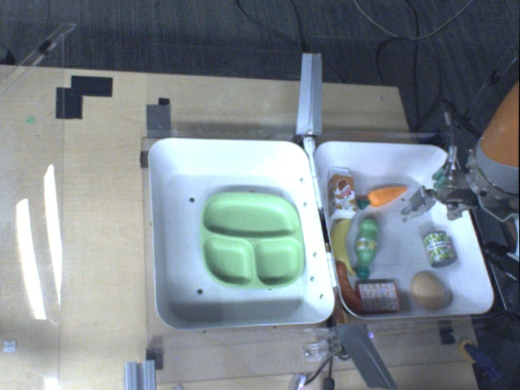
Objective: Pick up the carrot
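The orange carrot (pixel 387 195) lies on its side in the upper middle of the right bin (pixel 467 303), its tip pointing left. My gripper (pixel 433 207) hangs over the same bin just to the right of the carrot and slightly nearer the front. It is open, with nothing between its fingers and not touching the carrot. The arm's orange band (pixel 502 128) shows at the right edge.
Around the carrot lie a brown snack packet (pixel 343 192), a green bottle (pixel 366 246), a banana (pixel 340 242), a small can (pixel 439 248), a brown round fruit (pixel 430 290) and a red box (pixel 378 296). The left bin (pixel 175 218) holds a green compartment tray (pixel 252 236).
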Tool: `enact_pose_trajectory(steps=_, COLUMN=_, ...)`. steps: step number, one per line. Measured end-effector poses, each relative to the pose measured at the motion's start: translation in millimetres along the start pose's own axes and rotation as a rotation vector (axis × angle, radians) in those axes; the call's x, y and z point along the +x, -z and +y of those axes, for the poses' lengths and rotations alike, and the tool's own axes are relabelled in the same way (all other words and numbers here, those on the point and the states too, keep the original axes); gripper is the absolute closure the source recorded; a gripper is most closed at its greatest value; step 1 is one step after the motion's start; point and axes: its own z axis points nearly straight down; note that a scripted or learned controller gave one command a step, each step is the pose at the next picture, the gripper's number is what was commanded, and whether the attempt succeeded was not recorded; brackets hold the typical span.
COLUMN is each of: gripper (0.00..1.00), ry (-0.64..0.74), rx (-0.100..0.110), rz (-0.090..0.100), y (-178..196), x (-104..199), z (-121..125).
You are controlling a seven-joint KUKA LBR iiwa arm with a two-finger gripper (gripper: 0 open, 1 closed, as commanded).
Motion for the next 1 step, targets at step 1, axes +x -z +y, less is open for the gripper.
enact_pose_trajectory(steps=1, gripper=0.00, ry=-0.026, rx=0.000, rz=-0.001, y=-36.4, x=8.5, z=71.3)
